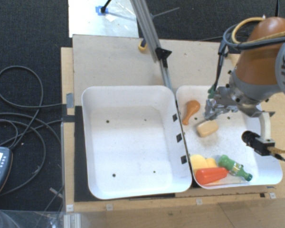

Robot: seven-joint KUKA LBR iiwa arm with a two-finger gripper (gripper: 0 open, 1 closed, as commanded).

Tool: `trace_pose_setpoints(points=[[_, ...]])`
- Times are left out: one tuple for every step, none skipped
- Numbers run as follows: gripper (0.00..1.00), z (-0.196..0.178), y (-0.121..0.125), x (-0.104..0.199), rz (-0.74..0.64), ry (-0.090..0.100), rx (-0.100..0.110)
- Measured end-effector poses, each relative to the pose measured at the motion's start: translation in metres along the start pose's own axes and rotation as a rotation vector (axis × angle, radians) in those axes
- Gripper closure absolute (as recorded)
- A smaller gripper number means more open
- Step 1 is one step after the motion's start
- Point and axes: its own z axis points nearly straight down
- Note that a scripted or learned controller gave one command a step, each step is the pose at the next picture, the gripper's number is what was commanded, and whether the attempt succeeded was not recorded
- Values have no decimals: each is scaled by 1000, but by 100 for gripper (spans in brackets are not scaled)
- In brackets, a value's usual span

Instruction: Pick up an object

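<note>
My gripper [213, 112] hangs just above the tan block [207, 128]; I cannot tell its state. A drumstick [191, 110] lies just left of that block.

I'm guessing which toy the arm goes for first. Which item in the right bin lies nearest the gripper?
The tan block, just below the gripper. The orange drumstick lies a little farther to its left; the yellow, red and green items cluster at the bin's near edge.
</note>
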Motion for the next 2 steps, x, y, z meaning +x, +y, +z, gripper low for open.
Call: trace_pose_setpoints(points=[[100,-1,2,52,0,0,1],[100,3,1,99,1,0,2]])
